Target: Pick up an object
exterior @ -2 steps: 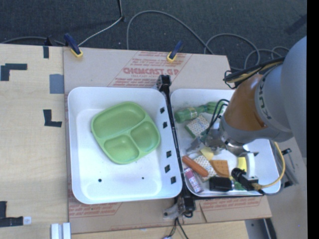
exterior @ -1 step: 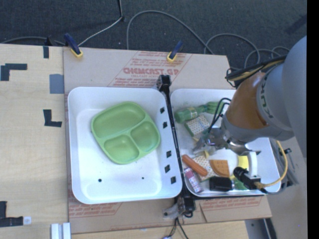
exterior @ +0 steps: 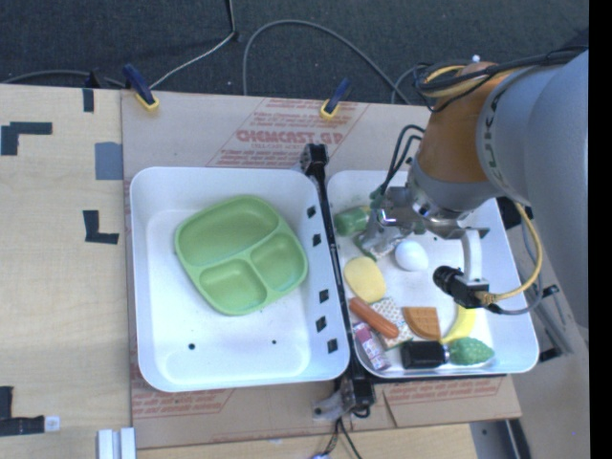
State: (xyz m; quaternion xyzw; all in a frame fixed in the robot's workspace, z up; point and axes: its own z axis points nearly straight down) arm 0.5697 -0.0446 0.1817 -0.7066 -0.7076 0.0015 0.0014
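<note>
Worktop [exterior: 57, 285]: pale wood with a brown cardboard sheet [exterior: 277, 137] clipped over it, bearing two shallow white bins side by side. Left bin [exterior: 153, 342]: holds one green divided plate [exterior: 241, 253], lying flat and tilted toward the upper left, well apart from everything else. Right bin [exterior: 521, 347]: holds the loose items, crowded toward its left and lower parts, probably so that a pick can be made from a dense pile. Contents: a white egg [exterior: 412, 255] near the middle; a yellow lemon-like piece [exterior: 364, 279] just below and left of it; a green item [exterior: 350, 221] against the divider; an orange carrot-like stick [exterior: 374, 318]; a brown slice like toast [exterior: 422, 321]; a yellow banana [exterior: 463, 321]; a green leafy piece [exterior: 469, 352]; a black block [exterior: 423, 355]; a small pink-labelled item [exterior: 368, 342]. Arm: grey with an orange band, reaching in from the right and bent down over the right bin. End effector [exterior: 381, 235]: low in the upper left of that bin, between the green item and the egg, just beside both; nothing is visibly between its fingers, and whether it stands wide or narrow cannot be told from this angle. Judgement: likely descending for a grasp; the egg or green item is the nearest candidate.
</note>
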